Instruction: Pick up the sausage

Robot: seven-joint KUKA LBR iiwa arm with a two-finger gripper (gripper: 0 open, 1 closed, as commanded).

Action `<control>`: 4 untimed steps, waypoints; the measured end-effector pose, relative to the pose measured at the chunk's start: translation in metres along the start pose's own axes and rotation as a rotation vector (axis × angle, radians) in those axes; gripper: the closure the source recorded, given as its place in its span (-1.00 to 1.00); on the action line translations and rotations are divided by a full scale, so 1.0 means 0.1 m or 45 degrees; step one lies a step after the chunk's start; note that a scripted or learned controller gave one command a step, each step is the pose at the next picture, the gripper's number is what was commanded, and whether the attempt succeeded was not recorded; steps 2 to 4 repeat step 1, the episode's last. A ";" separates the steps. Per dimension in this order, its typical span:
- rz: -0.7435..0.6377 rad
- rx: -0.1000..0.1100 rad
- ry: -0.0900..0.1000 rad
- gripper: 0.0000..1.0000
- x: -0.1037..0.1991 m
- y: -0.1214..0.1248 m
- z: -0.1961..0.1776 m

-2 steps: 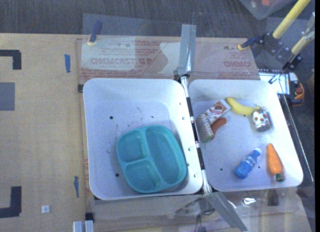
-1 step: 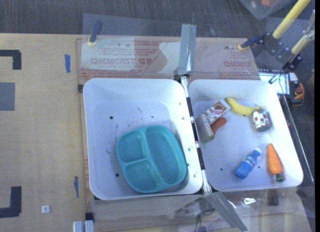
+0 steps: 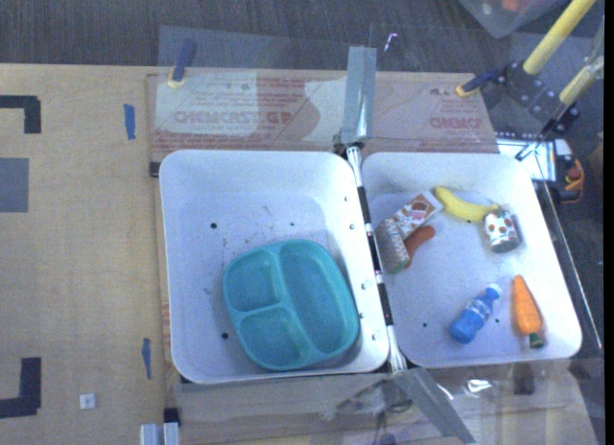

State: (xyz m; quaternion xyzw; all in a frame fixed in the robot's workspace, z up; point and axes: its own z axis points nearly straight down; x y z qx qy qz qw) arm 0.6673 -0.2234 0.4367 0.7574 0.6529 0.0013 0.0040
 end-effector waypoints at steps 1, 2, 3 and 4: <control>0.045 0.006 0.002 1.00 0.06 -0.01 0.00; 0.045 0.006 0.002 1.00 0.06 -0.01 0.00; 0.045 0.006 0.002 1.00 0.06 -0.01 0.00; 0.045 0.006 0.002 1.00 0.06 -0.01 0.00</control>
